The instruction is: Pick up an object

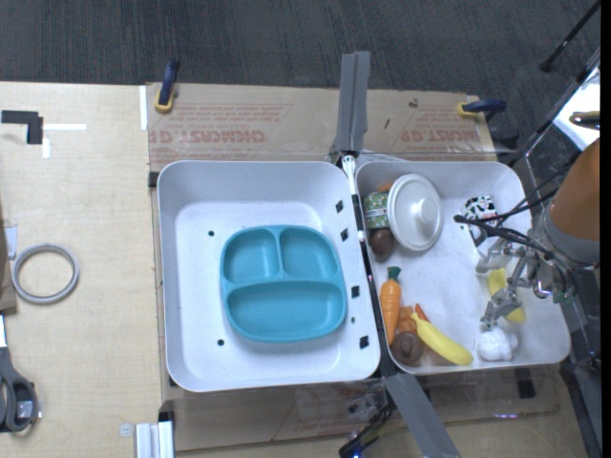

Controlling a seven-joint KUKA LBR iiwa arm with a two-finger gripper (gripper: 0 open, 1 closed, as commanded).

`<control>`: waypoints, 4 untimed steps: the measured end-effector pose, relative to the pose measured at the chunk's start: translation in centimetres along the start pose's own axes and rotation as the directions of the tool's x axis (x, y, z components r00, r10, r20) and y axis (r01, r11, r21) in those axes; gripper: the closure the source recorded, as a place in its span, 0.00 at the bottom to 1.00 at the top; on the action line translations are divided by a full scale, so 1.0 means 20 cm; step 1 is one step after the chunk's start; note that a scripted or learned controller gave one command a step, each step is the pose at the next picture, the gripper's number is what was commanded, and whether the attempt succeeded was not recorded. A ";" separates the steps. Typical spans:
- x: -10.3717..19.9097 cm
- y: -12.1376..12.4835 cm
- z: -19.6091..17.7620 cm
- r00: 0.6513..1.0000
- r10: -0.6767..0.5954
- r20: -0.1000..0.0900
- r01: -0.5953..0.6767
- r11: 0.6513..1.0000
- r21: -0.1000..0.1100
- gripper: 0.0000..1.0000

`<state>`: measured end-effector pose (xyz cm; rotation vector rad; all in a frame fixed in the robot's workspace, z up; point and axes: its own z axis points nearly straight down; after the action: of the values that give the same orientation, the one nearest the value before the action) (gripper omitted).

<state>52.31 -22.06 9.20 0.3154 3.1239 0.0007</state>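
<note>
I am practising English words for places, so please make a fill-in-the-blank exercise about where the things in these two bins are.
1. The blue divided plate lies in the ____ bin.
2. The toy carrot lies in the ____ bin.
3. The yellow banana lies in the same bin as the ____, which is white and round.
4. The gripper is over the ____ bin.

Missing words: left; right; lid; right

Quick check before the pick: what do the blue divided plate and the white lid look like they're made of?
Blue divided plate: likely moulded plastic, matte, with even colour, soft rounded dividers and no sharp glare. White lid: glossy, with bright highlights around its knob; ceramic or hard plastic, which of the two the view leaves open.
</note>
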 end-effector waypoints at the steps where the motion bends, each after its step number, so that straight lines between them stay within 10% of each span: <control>1: -0.10 0.01 0.00 0.998 -0.056 0.004 0.056 0.998 0.001 0.00; 2: -0.11 0.02 -0.06 0.998 -0.059 0.009 0.058 0.998 0.003 1.00; 3: -0.11 0.02 -0.06 0.998 -0.059 0.009 0.059 0.998 0.003 0.00; 4: -0.12 0.02 -0.11 0.998 -0.060 0.014 0.060 0.998 0.004 1.00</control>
<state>54.64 -22.15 11.36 0.2206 3.1186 -0.0074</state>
